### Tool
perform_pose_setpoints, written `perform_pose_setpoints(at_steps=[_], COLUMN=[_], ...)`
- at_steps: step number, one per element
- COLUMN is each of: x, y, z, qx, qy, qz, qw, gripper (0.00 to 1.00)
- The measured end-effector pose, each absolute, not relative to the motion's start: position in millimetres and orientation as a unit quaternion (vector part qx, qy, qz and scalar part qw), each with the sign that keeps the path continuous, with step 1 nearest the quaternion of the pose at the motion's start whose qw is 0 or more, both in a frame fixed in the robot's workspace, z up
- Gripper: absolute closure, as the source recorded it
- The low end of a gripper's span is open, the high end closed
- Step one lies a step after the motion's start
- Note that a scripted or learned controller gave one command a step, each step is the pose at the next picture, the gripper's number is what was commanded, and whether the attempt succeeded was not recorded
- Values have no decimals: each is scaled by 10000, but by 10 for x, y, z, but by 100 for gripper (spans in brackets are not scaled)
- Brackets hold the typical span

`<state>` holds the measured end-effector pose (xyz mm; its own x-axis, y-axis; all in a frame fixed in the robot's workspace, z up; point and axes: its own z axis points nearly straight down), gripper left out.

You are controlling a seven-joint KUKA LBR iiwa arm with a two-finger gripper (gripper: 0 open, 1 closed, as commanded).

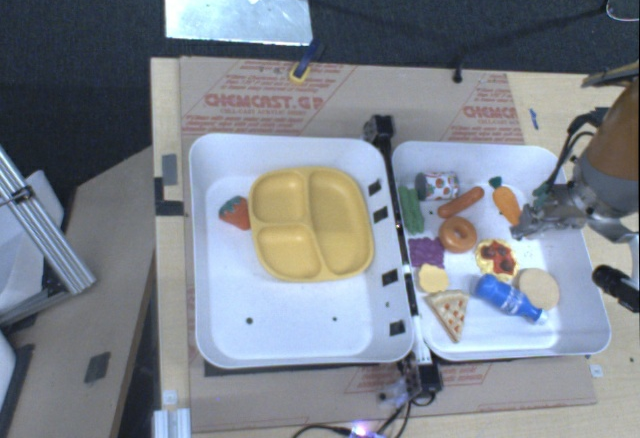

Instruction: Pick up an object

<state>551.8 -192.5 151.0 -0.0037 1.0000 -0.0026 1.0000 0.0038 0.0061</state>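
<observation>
Two shallow white bins side by side on the counter [330,91]. Left bin [215,326]: yellow three-compartment plate [308,223] at centre, a toy strawberry [235,212] just beside its left edge, touching or nearly so.

Right bin [575,321]: crowded with toy food. Along the left wall, a green pod-like piece [410,207], upright in view. Near the top, a small can with a red-and-white label [437,186], lying on its side. Just right of it, a sausage [461,200], tilted. Below that, a brown doughnut [459,233]. Purple grape cluster [426,251] left of the doughnut, a pale yellow chunk [433,278] under the grapes, a pizza slice [449,311] below that, point toward the near rim. Small round pizza-like disc [496,257] at centre, blue bottle [507,297] lying slantwise below it, a tan bun or cookie [538,287] touching the bottle's right end. Carrot [506,202] toward the upper right, tilted.

Grey arm entering from the right, orange band [612,161] above the wrist. Gripper [532,221] low over the right bin's right side, just beside the carrot's lower end. Jaws: cannot tell how far open; too small and dark against the bin. Nothing visible between them.
</observation>
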Motion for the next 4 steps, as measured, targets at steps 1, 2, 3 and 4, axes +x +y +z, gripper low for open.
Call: perform_pose_setpoints(at_steps=[1, 2, 3, 4], x=[5495, 5507, 5422, 5310], y=[-1881, -1883, -1337, -929], z=[1966, 2264, 2350, 2276], qx=[7053, 7052, 7037, 7044], qy=[7089, 7090, 7105, 7098], qz=[15, 12, 13, 5], qw=[27, 22, 1, -2], gripper=[100, 100, 100, 100])
